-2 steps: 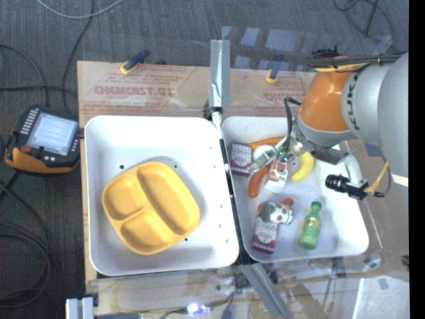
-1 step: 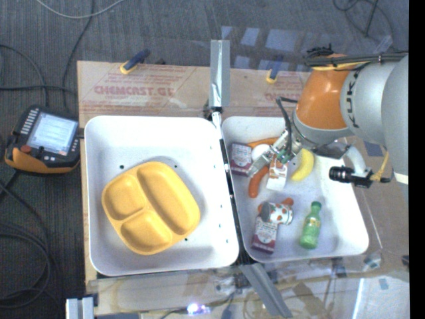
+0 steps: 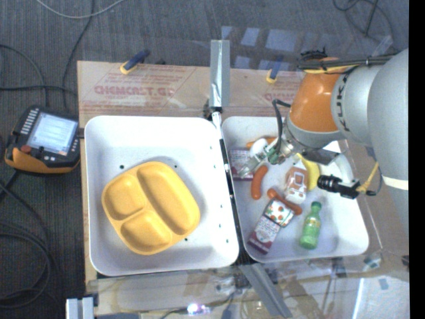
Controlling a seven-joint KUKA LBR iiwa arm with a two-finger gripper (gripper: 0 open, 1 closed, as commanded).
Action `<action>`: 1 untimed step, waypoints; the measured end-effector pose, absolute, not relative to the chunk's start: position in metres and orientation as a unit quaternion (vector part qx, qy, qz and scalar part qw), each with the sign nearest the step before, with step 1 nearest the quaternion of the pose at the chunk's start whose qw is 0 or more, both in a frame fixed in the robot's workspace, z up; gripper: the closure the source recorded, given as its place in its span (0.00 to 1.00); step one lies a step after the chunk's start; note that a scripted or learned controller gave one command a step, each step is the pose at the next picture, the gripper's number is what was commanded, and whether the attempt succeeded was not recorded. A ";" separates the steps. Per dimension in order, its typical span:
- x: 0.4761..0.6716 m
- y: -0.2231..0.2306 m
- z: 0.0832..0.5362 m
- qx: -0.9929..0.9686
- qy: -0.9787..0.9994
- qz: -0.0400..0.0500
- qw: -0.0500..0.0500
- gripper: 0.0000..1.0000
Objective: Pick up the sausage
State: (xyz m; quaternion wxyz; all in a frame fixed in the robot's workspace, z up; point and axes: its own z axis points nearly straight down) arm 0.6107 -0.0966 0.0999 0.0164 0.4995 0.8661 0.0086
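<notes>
The tabletop (image 3: 159, 88) carries two white bins: the right bin (image 3: 348, 241) beneath the tool (image 3: 273, 153), the left bin (image 3: 106, 135) beside it.

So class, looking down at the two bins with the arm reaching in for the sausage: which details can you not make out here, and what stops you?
- Gripper, camera view: the arm's orange band and wrist cover it, so its finger state is unclear.
- Items at the top of the right bin, under the arm: partly hidden, not identifiable.
- Sausage: upper end runs toward the gripper; contact cannot be judged.
- Carton label: too small to read.
</notes>
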 end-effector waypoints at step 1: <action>0.610 -0.097 0.099 0.499 0.866 0.008 0.015 0.00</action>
